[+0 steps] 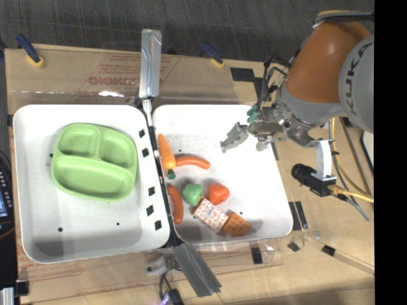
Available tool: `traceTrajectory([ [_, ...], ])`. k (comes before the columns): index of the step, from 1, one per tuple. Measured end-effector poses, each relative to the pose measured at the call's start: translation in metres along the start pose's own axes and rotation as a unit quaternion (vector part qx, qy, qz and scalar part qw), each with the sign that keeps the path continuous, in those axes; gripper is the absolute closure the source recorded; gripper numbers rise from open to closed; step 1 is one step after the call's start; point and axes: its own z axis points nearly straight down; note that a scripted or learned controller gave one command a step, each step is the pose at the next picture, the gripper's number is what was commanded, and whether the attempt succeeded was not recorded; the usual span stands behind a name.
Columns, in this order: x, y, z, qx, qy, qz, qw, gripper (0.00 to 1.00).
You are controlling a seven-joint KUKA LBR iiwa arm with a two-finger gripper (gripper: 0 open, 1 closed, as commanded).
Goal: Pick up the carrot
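**Carrot along the divider wall**

The carrot (pixel 166 152) is a slim orange toy piece, tapered, with a small green tip at its lower end. It lies flat on the floor of the right-hand bin, running lengthwise beside the wall that splits the two bins, its narrow end pointing up the view. From the gripper (pixel 248 138) it sits well apart, off to the view's left and a little lower, with bare white floor between them.

The gripper (pixel 247 138) hangs above the right bin (pixel 267 189), holding nothing. The carrot (pixel 166 155) lies against the bin's left wall. A green divided plate (pixel 95 161) occupies the left bin (pixel 32 221).
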Motion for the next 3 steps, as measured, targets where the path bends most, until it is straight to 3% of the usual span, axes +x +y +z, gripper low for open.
traceTrajectory([
  [1,0.05,0.014,0.094,-0.001,0.0,-0.15,0.9887,0.0],
  [2,0.016,0.045,0.189,0.0,0.0,-0.161,0.9869,0.0],
  [3,0.009,0.07,0.191,-0.004,-0.002,-0.399,0.9168,0.0],
])
